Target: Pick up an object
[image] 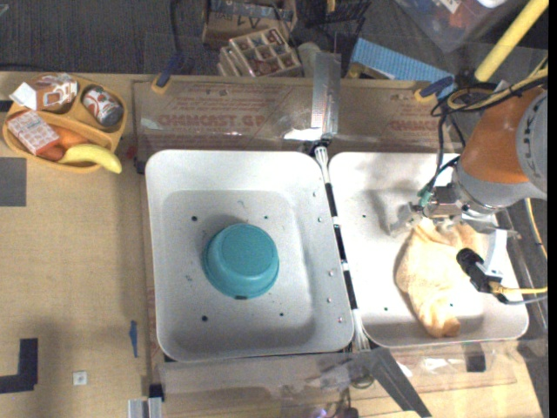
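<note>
Two shallow white bins are recorded side by side on the tan worktop [70, 277]. The left bin [165, 233] and the right bin [365, 181] meet along a narrow seam.

Nearest the camera, in the right bin, a crumpled pale yellow cloth [426, 281] is found. It is spread from the near right corner up toward the middle of the bin floor, and it is seen lying on that floor.

In the left bin a teal bowl [242, 259] is set upside down, a little nearer than centre and well apart from all four walls. Bowl and cloth are kept apart by the seam.

The claw [431, 209] is placed low over the right bin, at the far edge of the cloth. Whether it is apart or together cannot be told, and whether the cloth is touched cannot be judged. The grey arm, marked by an orange band [500, 142], is seen reaching in from the right.

Farther back, a cardboard strip [235, 116] with faded red lettering is stood along the far side of both bins. At the far left of the worktop a yellow dish [17, 133] is noted, in which a banana [94, 156] and some small packets are held.
</note>
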